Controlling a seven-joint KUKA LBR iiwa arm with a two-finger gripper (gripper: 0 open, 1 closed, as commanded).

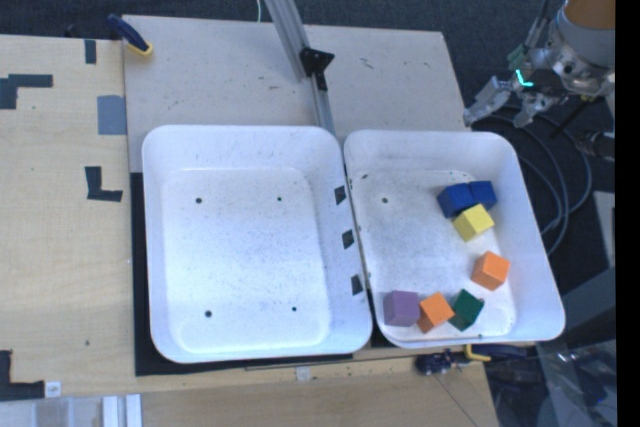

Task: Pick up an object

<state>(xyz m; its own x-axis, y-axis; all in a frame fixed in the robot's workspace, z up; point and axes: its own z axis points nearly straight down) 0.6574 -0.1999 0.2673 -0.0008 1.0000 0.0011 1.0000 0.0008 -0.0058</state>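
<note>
**Desk:** What do the fingers show?

**Photographer:** The gripper (pixel 508 101) hangs outside the right bin (pixel 420 147), just past its upper right corner, fingers spread apart with nothing between them. Above it, the grey wrist and orange band run off the frame's top right.

**Desk:** And the objects to pick?

**Photographer:** All in the right bin. A blue block (pixel 465 196) touches a yellow block (pixel 474 221) near the right wall. An orange block (pixel 490 270) sits alone below them. Along the near wall, a purple block (pixel 401 307), a second orange block (pixel 435 311) and a green block (pixel 466 309) crowd together.

**Desk:** The count?

**Photographer:** Six blocks: two orange, one each of blue, yellow, purple, green. Two white bins; the left bin (pixel 160 155) holds no blocks.

**Desk:** Best approach, in your judgement?

**Photographer:** Travel in over the rim, then descend on the lone orange block; it stands clear of neighbours, so the open fingers could straddle it. The near-wall cluster looks likelier to jam.
</note>
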